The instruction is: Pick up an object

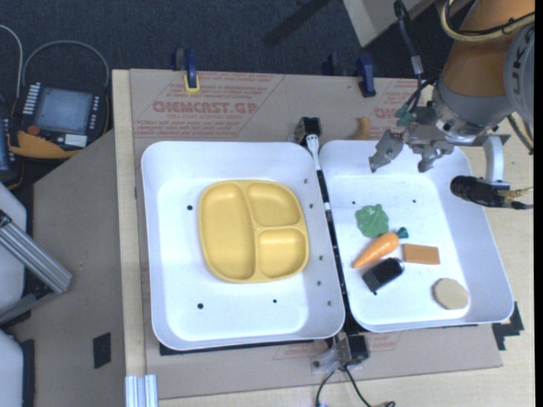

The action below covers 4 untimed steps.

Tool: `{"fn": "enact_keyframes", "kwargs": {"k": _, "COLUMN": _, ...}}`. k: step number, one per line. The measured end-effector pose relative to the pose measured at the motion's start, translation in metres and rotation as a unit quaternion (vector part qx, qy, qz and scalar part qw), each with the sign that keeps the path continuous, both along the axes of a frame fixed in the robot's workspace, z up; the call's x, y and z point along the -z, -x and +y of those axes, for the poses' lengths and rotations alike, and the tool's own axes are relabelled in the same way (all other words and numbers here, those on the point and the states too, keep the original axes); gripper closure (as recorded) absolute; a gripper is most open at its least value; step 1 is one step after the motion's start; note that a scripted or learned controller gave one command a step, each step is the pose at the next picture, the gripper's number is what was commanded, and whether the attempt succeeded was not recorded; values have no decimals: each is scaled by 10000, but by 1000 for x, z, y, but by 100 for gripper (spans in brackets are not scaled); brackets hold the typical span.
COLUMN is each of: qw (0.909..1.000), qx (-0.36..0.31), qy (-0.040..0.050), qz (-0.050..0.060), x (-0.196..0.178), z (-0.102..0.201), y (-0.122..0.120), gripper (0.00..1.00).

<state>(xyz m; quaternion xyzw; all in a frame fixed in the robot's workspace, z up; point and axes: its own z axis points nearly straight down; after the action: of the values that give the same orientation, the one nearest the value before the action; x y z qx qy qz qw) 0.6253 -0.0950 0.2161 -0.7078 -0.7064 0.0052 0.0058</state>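
My jaws (410,153) hung spread and empty at the upper edge of the right bin (484,253); the carrot (376,249) lay below them toward frame centre, long axis running lower-left to upper-right.

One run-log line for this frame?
pincer open, holding nothing | above right bin far edge | carrot, broccoli in right bin | yellow plate in left bin
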Motion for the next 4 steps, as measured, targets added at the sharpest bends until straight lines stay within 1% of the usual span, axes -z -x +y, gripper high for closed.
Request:
{"fn": "enact_keyframes", "kwargs": {"k": 1, "qw": 10000, "qx": -12, "qy": 5, "qz": -75, "x": -9, "z": 0, "y": -3, "gripper": 0}}
{"fn": "enact_keyframes", "kwargs": {"k": 2, "qw": 10000, "qx": -11, "qy": -1, "qz": -38, "x": 55, "z": 1, "y": -6, "gripper": 0}}
{"fn": "enact_keyframes", "kwargs": {"k": 3, "qw": 10000, "qx": -10, "qy": -3, "qz": -38, "x": 104, "z": 4, "y": 4, "gripper": 0}}
{"fn": "enact_keyframes", "kwargs": {"k": 4, "qw": 10000, "qx": -10, "qy": -2, "qz": -46, "x": 134, "z": 4, "y": 5, "gripper": 0}}
